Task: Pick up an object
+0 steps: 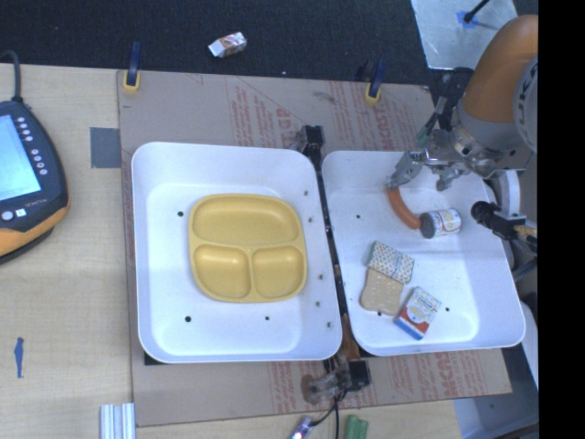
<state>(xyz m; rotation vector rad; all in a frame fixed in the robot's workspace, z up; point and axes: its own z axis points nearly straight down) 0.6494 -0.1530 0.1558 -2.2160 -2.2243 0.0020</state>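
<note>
Orange sausage (402,208) lies in the right bin (475,332), just below the hand (422,170).

yellow tray (247,247), white bins (155,245), orange sausage (402,208)

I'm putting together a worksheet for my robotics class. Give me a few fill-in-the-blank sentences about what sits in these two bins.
1. The yellow tray has ____ compartments.
2. The yellow tray lies in the ____ bin, seen from the camera.
3. The small can lies on its ____, next to the orange sausage-shaped toy.
4. The gripper hovers over the ____ end of the right bin, above the orange toy.

Missing words: three; left; side; far
</note>
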